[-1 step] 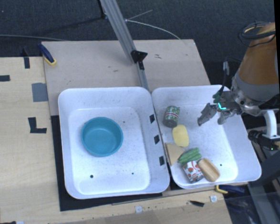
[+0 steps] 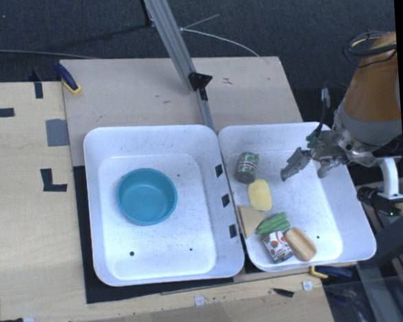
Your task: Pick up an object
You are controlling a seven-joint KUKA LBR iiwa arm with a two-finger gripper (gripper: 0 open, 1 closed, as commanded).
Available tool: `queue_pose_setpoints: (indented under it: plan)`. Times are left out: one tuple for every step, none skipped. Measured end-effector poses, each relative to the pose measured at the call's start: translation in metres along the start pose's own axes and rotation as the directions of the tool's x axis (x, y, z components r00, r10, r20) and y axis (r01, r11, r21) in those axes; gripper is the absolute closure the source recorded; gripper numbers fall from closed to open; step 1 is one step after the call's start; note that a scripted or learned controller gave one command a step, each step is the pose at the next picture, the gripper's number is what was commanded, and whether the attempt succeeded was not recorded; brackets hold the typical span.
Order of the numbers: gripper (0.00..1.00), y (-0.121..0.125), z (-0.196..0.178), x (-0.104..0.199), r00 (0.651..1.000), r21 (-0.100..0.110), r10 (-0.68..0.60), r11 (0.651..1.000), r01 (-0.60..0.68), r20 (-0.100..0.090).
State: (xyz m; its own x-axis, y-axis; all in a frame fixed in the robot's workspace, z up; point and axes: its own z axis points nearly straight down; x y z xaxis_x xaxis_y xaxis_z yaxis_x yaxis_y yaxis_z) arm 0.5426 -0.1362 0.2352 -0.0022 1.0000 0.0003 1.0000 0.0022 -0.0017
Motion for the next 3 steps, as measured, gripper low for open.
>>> queue_pose_setpoints:
  plan:
    - [0.0,-0.007,0.048,0.007,1.0,0.003,0.001,1.0,-0.001,0.0]
    - [0.0,-0.006,0.112,0.006,1.0,0.004,0.001,1.0,-0.001,0.0]
    - [0.0,-0.005,0.146,0.006,1.0,-0.002,0.001,1.0,-0.001,0.001]
